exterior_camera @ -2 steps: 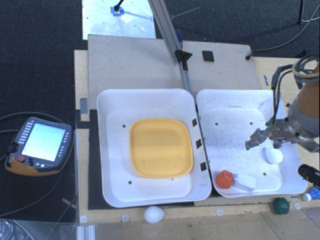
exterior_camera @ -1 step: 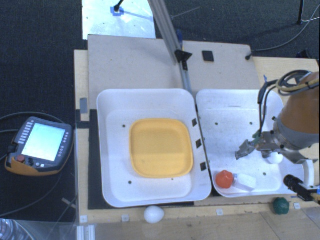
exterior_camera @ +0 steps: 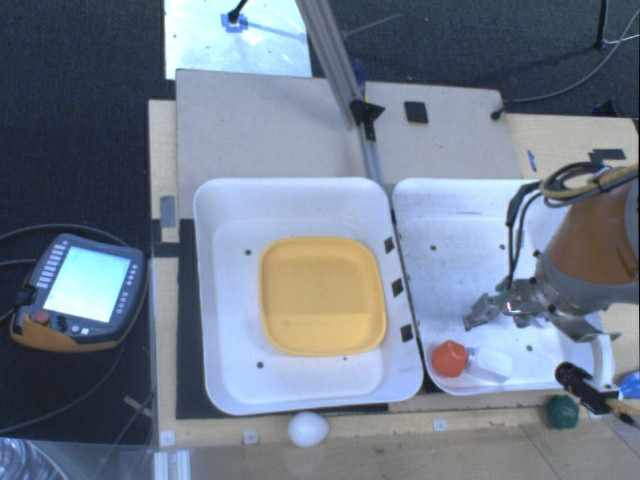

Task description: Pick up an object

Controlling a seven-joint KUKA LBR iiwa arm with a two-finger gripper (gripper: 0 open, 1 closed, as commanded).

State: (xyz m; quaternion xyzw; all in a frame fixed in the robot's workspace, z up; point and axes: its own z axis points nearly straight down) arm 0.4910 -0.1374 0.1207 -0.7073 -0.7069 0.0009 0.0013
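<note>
— Orange object (exterior_camera: 449, 358), rounded and smooth, sits near the front edge of the right bin (exterior_camera: 450, 218); a pale, translucent-looking block (exterior_camera: 492, 364) lies just beside it on its right.

— And the claw?

— I see my claw (exterior_camera: 483, 311) low over the right bin's floor, a dull grey metal shape just behind those two pieces. Whether it is spread or closed I cannot tell, and I see nothing gripped.

— Left bin?

— A square yellow plate (exterior_camera: 323, 295) with rounded corners and a matte finish lies flat in the left bin (exterior_camera: 225, 268). On the surface (exterior_camera: 440, 143), a white egg-shaped ball (exterior_camera: 308, 429) rests in front of that bin, and a dark green ball (exterior_camera: 562, 412) lies by the right bin's front corner.
</note>
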